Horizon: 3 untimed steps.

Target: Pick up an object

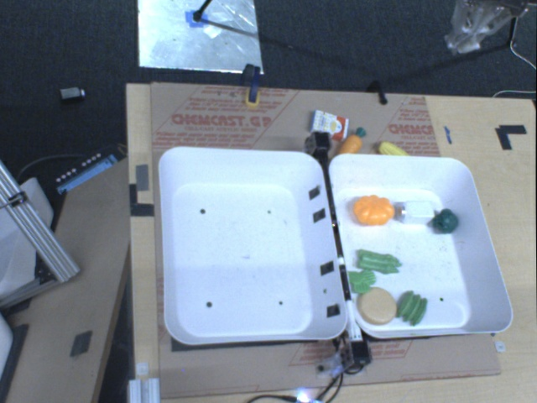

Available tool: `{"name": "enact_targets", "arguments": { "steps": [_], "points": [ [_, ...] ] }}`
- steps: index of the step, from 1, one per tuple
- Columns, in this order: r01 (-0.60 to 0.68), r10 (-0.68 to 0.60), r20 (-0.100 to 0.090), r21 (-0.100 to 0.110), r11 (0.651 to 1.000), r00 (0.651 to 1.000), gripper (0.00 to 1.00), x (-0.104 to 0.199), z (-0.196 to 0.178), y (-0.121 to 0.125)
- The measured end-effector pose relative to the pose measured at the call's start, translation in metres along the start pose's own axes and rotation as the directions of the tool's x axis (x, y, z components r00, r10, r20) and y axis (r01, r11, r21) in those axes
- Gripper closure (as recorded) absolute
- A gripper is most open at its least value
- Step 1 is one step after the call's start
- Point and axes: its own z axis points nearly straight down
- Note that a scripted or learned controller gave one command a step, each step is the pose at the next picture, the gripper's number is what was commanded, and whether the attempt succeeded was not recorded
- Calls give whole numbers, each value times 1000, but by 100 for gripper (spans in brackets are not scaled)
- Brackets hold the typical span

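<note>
Your hand (480, 19) hangs high over the surface; you cannot tell its opening. The orange toy (372, 210) lies well below and left of it in the right bin (487, 259). It looks light, smooth, hard: pinch across its middle.

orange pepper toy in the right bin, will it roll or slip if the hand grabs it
The orange pepper toy looks rounded and lobed, so it may wobble or roll a little if nudged. Its smooth, plastic-looking surface could slip between fingers. It probably is light, being a small toy.

left bin (243, 250) open floor, right bin (470, 250) — toys crowd left half
</note>
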Motion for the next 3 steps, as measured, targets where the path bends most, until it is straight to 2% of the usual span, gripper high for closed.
{"name": "enact_targets", "arguments": {
  "steps": [1,2,3],
  "points": [
    [3,-3,-5,17,1000,1000,100,15,71,-63],
    [3,-3,-5,15,1000,1000,100,18,103,-141],
    [8,-8,-3,4,1000,1000,100,24,59,-29]
  ]
}}
